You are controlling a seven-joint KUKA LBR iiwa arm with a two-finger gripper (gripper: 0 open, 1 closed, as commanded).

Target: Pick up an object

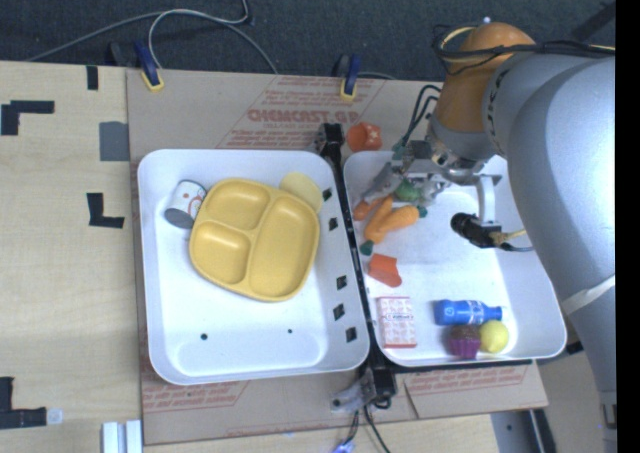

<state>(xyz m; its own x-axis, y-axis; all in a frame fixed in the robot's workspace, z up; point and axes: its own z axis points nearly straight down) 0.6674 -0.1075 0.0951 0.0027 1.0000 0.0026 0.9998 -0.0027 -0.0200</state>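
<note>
item: orange carrot toy (392, 220), right bin (530, 286), upper-left area, lying slantwise just under the gripper (408, 181). prob. light, hard plastic, smooth and a bit slippery, not fragile; best taken across the thick mid-body, not the tapered tip. fingers: state can't be told, hidden in clutter. nearby: orange wedge (384, 267), blue bottle (460, 313).
</note>
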